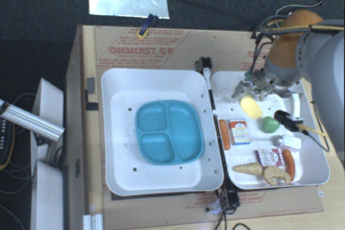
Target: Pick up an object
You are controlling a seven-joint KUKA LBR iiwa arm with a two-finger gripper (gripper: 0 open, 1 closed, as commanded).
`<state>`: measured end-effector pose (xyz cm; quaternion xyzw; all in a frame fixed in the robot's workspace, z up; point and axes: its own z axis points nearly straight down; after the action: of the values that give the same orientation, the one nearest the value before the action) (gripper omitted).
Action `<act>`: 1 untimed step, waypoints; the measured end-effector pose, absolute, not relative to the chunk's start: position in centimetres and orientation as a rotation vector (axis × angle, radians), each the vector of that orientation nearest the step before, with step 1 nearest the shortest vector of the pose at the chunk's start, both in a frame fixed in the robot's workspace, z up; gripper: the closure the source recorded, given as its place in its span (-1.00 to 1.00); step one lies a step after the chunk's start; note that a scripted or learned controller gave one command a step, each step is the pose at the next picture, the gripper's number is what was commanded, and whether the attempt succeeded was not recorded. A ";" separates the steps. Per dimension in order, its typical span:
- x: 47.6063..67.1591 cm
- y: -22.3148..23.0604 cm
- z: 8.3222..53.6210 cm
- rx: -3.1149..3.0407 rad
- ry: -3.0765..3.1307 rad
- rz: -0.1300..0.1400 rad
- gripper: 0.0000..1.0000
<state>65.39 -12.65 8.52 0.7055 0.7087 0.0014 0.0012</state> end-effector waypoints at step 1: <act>63.6 -13.4 8.5 2.218 2.222 0.001 -1.00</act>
<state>63.59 -13.37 8.47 0.7065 0.7078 0.0003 0.0012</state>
